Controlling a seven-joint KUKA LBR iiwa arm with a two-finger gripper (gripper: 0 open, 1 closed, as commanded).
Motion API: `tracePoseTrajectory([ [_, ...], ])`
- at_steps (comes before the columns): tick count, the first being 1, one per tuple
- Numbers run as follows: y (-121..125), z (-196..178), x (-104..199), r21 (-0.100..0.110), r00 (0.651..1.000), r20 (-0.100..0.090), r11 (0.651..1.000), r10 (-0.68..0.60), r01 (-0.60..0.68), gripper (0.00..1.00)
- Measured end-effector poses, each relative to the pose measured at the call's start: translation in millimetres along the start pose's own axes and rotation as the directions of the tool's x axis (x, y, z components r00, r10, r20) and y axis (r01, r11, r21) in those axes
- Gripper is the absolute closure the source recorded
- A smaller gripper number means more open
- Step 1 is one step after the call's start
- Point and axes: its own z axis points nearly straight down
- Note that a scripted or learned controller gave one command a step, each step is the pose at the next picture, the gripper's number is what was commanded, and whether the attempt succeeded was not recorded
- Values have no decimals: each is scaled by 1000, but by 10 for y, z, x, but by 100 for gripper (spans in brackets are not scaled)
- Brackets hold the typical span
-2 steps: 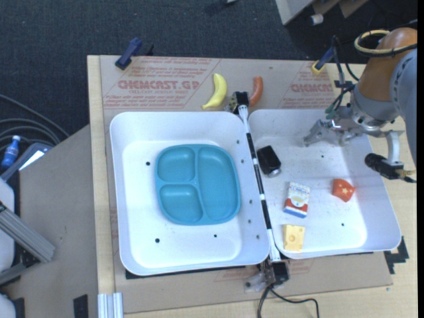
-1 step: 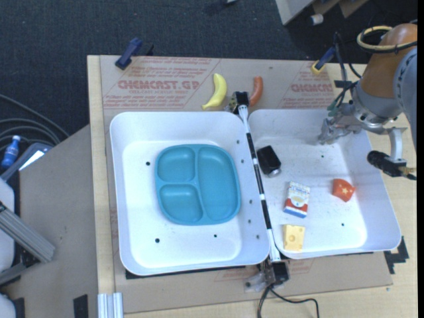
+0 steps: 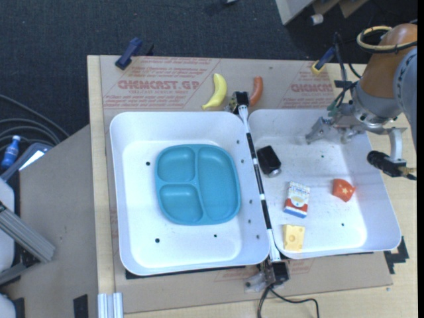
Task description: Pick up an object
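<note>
In right bin (image 3: 371, 240): black block (image 3: 268, 159), carton (image 3: 297, 199), cheese (image 3: 294, 237), strawberry (image 3: 342, 189).

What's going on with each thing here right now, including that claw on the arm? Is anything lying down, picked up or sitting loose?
Claw: above the right bin's far part, nothing seen between its fingers.
Blue plate: flat in the left bin.
Black object: loose in the right bin.
Small carton: lying flat.
Cheese wedge: lying near the front rim.
Orange-red piece: loose, untouched.
Banana: on the bench behind the bins.
</note>
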Motion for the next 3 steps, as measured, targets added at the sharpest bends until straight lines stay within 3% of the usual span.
tracePoseTrajectory([
  [1,-87,107,346,5,1000,-4,1000,2,-1,0],
  [2,-81,1,343,3,1000,-2,1000,1,-1,100],
  [3,-82,3,343,3,1000,-2,1000,1,-1,0],
])
